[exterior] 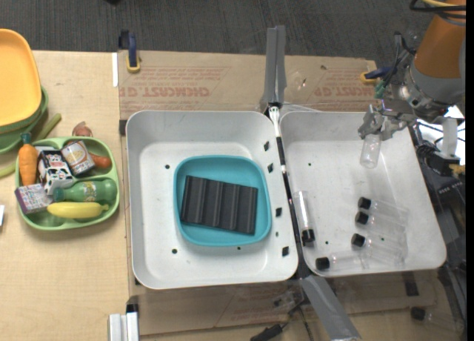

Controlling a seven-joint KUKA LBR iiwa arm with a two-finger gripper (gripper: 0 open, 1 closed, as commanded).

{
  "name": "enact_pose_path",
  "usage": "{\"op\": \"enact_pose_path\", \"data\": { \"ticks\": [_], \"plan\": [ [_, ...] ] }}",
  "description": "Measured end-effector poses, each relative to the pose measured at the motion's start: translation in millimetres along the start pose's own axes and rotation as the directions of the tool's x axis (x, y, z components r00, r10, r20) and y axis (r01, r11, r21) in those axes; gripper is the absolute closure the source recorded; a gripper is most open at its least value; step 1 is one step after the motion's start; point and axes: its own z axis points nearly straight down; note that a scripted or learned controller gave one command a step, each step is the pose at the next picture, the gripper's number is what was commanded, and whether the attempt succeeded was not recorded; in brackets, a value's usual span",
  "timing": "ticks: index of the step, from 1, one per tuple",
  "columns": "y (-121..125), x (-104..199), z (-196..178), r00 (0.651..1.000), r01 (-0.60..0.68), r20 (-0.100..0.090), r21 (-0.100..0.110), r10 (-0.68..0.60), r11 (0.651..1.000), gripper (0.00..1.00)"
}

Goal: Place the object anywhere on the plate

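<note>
Gripper [376,130] at two o'clock over the right bin [326,139], closed on a clear vial [369,150] hanging below. At nine o'clock, teal plate [194,173] in the left bin [148,184], bearing a dark ribbed block [219,202]. Inverted "CHEMCZT" lettering on the cardboard [178,89] at twelve. More black-capped vials [366,232] at four o'clock.

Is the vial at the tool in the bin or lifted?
Lifted: the clear vial hangs upright below the tool, above the right bin.
</note>
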Motion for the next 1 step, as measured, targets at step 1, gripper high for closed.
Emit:
{"op": "enact_pose_path", "data": {
  "ticks": [1],
  "plan": [
    [0.1,0.0,-0.1,1.000,0.000,0.000,0.000,0.000,1.000,0.00]
  ]
}}
